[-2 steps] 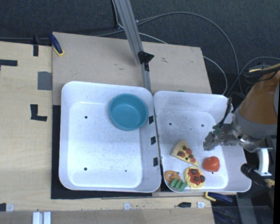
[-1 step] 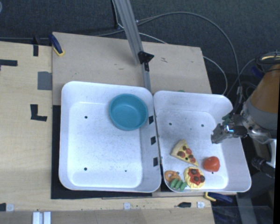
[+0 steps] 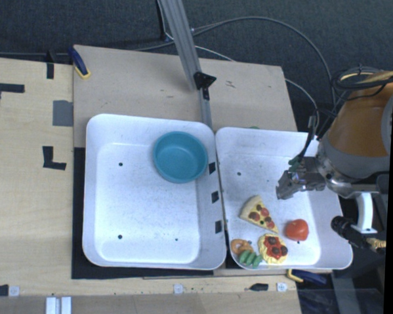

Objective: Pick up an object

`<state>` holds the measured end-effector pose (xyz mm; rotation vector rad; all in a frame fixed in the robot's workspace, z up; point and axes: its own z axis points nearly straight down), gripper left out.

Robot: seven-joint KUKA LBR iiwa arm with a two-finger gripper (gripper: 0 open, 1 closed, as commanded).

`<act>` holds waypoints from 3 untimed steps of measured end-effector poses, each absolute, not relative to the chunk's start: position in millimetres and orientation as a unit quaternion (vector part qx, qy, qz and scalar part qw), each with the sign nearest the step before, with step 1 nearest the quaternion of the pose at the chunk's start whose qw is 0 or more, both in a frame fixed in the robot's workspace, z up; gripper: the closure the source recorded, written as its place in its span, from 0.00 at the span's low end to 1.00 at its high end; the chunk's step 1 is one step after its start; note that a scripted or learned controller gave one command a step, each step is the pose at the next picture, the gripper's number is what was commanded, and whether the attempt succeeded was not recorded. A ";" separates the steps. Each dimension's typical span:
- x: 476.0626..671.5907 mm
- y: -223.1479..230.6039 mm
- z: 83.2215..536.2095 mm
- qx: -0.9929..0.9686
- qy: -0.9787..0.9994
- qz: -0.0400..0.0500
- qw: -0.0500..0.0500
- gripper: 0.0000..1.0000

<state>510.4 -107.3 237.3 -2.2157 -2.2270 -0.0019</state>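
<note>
**Gripper over right bin, no grasp visible**

We see the gripper (image 3: 291, 185) hanging right of frame centre, above the right bin (image 3: 249, 146). We can't tell how far open it is. Below it lie a pizza slice (image 3: 258, 213), a red tomato (image 3: 297, 229), a small round pizza (image 3: 273, 248), a pretzel (image 3: 240, 244) and a green piece (image 3: 248, 257). A blue bowl (image 3: 180, 157) sits in the left bin (image 3: 114, 214), top centre.

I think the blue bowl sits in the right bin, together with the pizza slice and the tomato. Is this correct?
Not quite. The camera view shows the blue bowl in the left bin, near its back edge. The pizza slice and the tomato do lie in the right bin, as you said.
</note>
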 end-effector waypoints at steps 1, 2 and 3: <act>513.6 -52.9 244.4 -0.705 -0.709 0.000 0.000 1.00; 515.3 0.3 230.8 -0.705 -0.709 0.000 0.001 1.00; 515.6 43.9 228.7 -0.706 -0.709 0.000 0.001 1.00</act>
